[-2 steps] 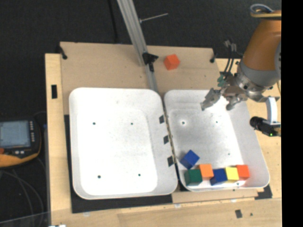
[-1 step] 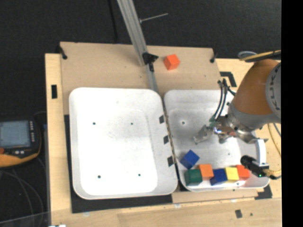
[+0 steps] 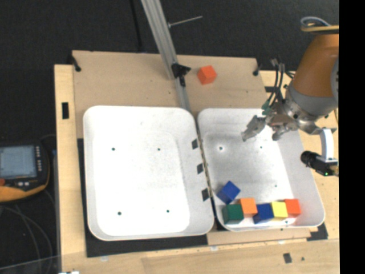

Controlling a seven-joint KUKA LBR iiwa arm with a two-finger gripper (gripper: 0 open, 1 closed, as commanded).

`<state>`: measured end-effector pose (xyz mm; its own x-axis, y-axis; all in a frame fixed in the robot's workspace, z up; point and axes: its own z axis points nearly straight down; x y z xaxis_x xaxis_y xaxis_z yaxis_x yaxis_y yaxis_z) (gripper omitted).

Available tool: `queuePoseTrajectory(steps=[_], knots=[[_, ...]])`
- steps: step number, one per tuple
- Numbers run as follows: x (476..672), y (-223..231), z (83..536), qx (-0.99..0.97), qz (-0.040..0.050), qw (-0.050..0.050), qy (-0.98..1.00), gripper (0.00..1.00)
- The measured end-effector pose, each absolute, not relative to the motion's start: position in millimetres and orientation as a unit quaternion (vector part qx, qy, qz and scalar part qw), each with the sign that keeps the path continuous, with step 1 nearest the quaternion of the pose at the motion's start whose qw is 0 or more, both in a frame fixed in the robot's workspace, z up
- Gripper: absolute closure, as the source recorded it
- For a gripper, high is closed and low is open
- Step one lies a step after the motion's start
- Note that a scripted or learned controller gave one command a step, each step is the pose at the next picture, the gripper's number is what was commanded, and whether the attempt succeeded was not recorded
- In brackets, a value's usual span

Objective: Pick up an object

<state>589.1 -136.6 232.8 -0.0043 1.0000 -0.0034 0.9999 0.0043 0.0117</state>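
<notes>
Several coloured blocks lie along the near edge of the right bin (image 3: 259, 170): a green block (image 3: 232, 213), an orange block (image 3: 248, 206), a blue block (image 3: 263, 212), a yellow block (image 3: 279, 209) and a red-orange block (image 3: 292, 206). Another blue block (image 3: 228, 191) sits just behind them, turned at an angle. My gripper (image 3: 264, 129) hangs open over the far right part of the right bin, well behind the blocks, with nothing between its fingers. The grey finger (image 3: 251, 128) on the left points down toward the bin floor.
The left bin (image 3: 140, 170) stands beside the right one. An orange cube (image 3: 207, 75) rests on the bench behind the bins, next to a slanted metal pole (image 3: 162, 33). A handheld device (image 3: 20, 167) lies off the bench at the left.
</notes>
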Motion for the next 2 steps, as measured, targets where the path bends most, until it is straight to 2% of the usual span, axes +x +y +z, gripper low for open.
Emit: queuePoseTrajectory(steps=[1,2], knots=[[574.3,-171,359,0.708,0.0021,0.005,0.706,0.0],[551.9,-189,252,0.708,-0.0024,-0.002,0.706,0.0]])
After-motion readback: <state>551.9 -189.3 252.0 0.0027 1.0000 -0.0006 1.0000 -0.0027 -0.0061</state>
